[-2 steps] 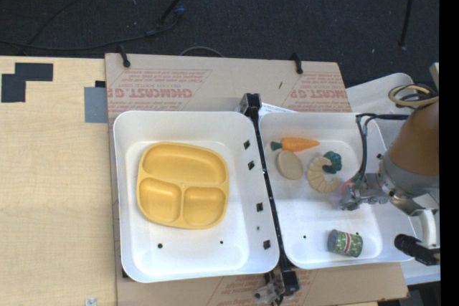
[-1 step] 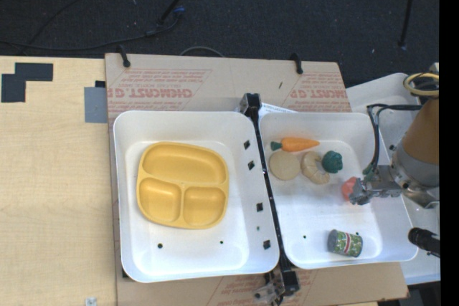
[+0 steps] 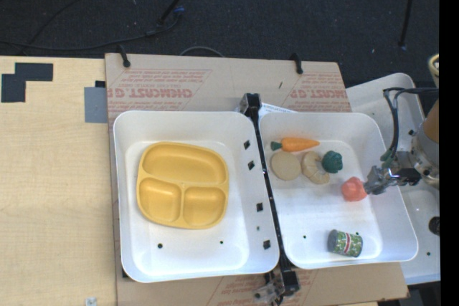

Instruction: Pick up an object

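Observation:
The right bin [image 3: 387,240] holds several small items. An orange carrot [image 3: 299,144] lies near its far side, with a flat beige disc [image 3: 286,166], a beige lump [image 3: 314,168] and a dark green ball [image 3: 332,161] just below it. A pink-red round piece [image 3: 352,189] sits toward the bin's right wall. A small green and white can [image 3: 346,243] lies on its side near the front. My gripper [image 3: 376,183] reaches in low from the right, its tip right beside the pink-red piece, touching or nearly touching it.
The left bin [image 3: 129,226] holds a yellow divided plate [image 3: 183,184]. A black divider [image 3: 262,183] runs between the two bins. Cables [image 3: 393,125] hang along the arm at the right bin's edge. Cardboard [image 3: 215,82] lies behind the bins.

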You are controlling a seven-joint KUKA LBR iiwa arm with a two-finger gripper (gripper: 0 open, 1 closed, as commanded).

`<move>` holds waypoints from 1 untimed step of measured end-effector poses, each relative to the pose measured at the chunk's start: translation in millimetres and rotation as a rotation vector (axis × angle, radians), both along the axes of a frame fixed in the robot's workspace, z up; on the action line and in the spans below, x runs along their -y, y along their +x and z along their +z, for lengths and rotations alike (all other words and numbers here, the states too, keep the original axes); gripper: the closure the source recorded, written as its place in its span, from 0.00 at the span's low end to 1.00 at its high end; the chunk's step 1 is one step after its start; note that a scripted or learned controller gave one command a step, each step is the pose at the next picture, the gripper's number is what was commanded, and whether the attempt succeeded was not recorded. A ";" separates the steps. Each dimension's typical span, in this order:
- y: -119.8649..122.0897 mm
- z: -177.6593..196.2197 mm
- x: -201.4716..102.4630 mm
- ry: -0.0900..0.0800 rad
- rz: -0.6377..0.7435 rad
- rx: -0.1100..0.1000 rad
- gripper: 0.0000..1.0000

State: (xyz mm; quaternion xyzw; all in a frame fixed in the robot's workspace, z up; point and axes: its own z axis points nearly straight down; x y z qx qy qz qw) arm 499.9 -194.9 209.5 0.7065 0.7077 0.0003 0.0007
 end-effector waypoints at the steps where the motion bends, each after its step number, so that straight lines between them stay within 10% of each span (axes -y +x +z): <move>1: 1.2 51.5 0.7 0.000 0.001 0.000 1.00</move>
